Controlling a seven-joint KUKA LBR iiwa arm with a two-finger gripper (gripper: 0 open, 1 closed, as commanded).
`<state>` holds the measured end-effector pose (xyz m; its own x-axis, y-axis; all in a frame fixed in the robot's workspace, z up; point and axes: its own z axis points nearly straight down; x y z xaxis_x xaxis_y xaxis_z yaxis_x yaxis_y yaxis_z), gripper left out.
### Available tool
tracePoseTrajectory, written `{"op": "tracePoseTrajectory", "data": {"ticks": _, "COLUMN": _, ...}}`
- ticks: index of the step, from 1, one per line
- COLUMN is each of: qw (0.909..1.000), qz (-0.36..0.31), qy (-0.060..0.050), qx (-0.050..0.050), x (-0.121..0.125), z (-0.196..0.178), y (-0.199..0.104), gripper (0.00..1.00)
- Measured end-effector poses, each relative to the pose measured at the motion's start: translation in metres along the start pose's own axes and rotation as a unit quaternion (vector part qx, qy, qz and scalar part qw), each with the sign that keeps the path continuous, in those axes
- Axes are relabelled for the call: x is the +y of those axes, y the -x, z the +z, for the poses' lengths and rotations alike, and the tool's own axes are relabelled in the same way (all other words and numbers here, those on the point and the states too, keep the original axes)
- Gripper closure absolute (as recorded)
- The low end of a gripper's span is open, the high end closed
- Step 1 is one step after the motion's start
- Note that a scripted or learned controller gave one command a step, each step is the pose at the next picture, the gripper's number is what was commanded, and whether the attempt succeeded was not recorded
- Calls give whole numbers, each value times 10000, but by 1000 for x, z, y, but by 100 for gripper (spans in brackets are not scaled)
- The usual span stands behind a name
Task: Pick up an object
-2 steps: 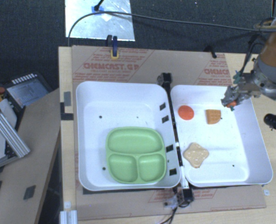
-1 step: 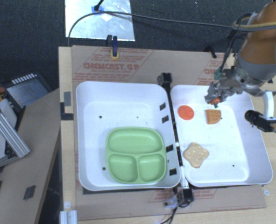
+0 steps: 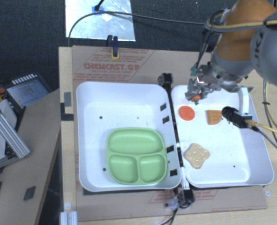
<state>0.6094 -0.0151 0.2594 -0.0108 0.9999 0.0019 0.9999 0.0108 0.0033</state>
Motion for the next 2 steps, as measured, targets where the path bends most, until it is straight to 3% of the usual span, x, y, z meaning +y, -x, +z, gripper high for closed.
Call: {"op": "tracePoseTrajectory", "data": {"ticks": 2, "qw": 10000, "qz": 8, "qy": -10, "qx": -1, "x": 29, "z": 36, "y": -104, "gripper": 100}}
